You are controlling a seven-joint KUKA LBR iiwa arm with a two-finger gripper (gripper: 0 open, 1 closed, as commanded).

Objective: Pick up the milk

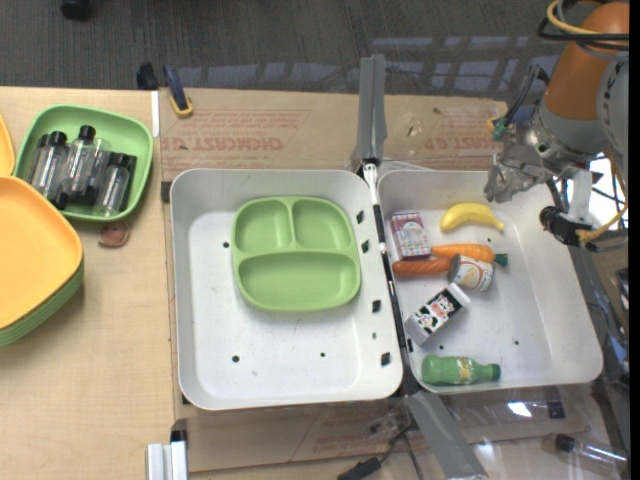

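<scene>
Red print runs across the brown cardboard sheet (270, 133) behind the two bins; it stands upside down from this camera and appears to read "CHEMCUT 24", though the letters are faint. The milk carton (438, 314) bears a black-and-white cow pattern, and the small red box (409, 235) carries print too small to read.

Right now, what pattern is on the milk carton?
Black and white cow patches on the milk carton, seen in the camera view.

Gripper (503, 183) low, apparently empty
</scene>
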